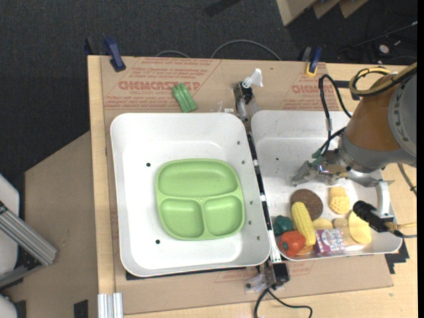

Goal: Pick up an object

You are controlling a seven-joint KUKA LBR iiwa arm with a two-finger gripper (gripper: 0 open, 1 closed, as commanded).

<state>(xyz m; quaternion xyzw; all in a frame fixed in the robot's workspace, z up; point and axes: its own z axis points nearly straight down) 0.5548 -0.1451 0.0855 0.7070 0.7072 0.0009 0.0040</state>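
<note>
In right bin [285, 134]: jaws [306, 175] above food.

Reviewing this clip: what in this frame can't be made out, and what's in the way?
- Claw, camera view: small and dark against the right bin, under the arm; its state is unreadable.
- Pink packet: print too small to read.
- Red item: partly covered by the corn cob; its kind is unclear.
- Arm: cut off by the right edge.
</note>
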